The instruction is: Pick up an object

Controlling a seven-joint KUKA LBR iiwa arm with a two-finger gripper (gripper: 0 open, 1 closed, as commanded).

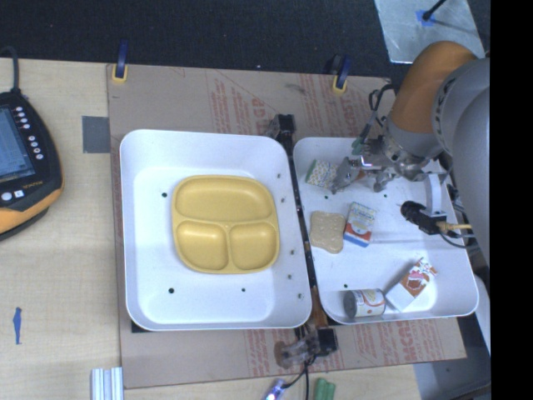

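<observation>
The light wooden worktop (67, 265) carries 2 shallow white bins side by side on a brown cardboard sheet (208, 98), which 2 clamps pin at its far edge, presumably so nothing shifts. The left white bin (141, 223) holds a yellow 3-compartment plastic tray (225, 223) lying flat near its middle. The right white bin (391, 273) holds all the loose candidates for picking, spread apart so each can be reached alone: a small green-and-white packet (320, 172) near the far left corner, a tan rectangular sponge-like block (327, 232), a small white, blue and red carton (360, 223) just beside it, a short silver can (365, 302) lying on its side at the near rim, and a white and red carton (414, 283) touching it.

The grey arm with its orange band (433, 86) reaches in from the right, and the gripper (343, 176) sits low at the far end of the right bin, just beside the green-and-white packet, which looks like the likeliest target. Its metal parts blur together, so I cannot tell how it is set, nor whether it touches the packet. The labels on the cartons are too small to read. A black and orange handheld pendant (21, 169) is cut off at the left edge.
</observation>
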